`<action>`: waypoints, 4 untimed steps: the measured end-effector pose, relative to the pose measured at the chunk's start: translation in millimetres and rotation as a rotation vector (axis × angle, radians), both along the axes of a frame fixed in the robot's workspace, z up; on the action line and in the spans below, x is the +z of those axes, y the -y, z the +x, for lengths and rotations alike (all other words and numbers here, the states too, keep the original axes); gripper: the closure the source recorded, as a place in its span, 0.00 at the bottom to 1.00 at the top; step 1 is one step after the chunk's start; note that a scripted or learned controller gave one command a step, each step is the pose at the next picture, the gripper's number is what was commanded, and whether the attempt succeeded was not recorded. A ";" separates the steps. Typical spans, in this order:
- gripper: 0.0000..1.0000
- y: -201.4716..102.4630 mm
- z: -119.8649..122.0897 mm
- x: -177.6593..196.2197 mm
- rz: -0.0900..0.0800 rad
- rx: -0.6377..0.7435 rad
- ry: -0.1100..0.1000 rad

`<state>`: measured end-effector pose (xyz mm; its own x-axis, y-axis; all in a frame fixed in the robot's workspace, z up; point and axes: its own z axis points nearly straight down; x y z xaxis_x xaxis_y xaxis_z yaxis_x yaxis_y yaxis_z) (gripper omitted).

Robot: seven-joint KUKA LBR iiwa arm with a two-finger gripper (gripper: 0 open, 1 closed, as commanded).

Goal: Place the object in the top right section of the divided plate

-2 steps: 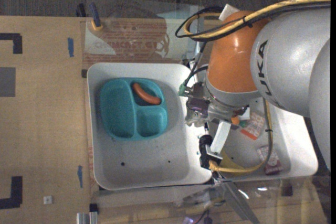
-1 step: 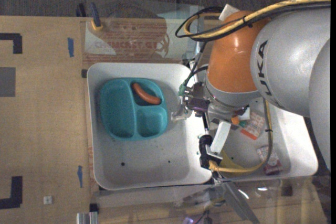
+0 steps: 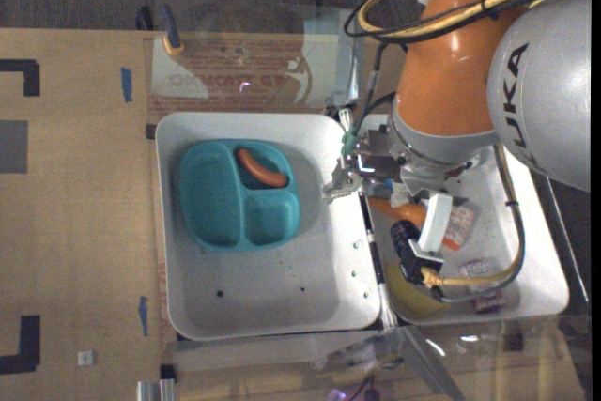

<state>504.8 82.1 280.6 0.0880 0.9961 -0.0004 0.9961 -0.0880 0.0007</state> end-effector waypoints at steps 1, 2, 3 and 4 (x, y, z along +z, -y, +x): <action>1.00 -1.0 0.4 9.6 -0.002 0.003 0.000; 1.00 -83.2 32.6 24.8 -0.001 -0.156 -0.001; 0.00 -83.6 32.4 24.9 -0.001 -0.155 -0.001; 1.00 -84.9 32.7 34.7 -0.002 -0.152 0.000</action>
